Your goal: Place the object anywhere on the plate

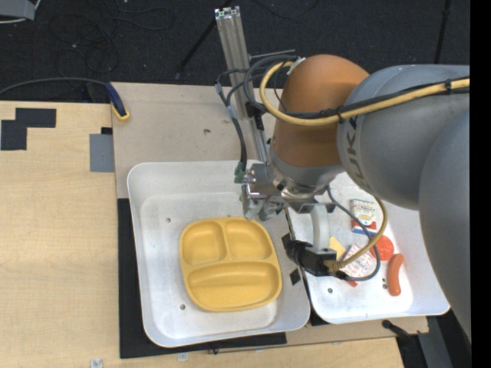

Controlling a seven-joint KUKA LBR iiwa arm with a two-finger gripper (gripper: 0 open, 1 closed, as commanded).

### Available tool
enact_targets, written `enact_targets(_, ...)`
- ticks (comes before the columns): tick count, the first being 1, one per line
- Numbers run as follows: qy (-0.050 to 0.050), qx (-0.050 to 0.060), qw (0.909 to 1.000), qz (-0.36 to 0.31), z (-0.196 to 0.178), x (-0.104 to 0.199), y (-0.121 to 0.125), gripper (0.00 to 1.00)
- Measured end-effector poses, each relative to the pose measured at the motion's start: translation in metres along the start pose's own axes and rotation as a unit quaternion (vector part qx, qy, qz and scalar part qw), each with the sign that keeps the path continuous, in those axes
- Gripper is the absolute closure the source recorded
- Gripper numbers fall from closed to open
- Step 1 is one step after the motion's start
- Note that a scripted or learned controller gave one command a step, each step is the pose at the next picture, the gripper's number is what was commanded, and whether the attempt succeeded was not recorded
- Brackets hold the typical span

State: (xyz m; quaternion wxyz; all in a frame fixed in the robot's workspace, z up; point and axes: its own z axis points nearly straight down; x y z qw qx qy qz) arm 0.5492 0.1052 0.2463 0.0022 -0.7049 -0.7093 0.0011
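your gripper (259, 202) hangs over the 1 o'clock rim of the plate (229, 273), apparently to place, its opening hidden so you cannot tell its load, while a sausage (395, 273) lies in the bin (418, 301) at 3 o'clock, so confirm a grasp before releasing.

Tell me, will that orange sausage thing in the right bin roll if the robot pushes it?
Probably: the orange sausage thing looks long and rounded, so a sideways nudge could roll it. It looks small, so likely light. Its surface seems smooth, so perhaps slippery.
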Motion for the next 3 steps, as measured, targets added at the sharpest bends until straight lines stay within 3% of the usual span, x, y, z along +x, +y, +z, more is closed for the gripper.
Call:
enact_targets(1, 0.0, 0.001, 1.0, 0.0, 0.012, 0.054, -0.023, 1.0)
enact_targets(2, -0.001, 0.0, 1.0, 0.001, 0.02, 0.094, -0.025, 1.0)
enact_targets(3, -0.001, -0.001, 1.0, 0.002, 0.02, 0.093, -0.025, 0.0)
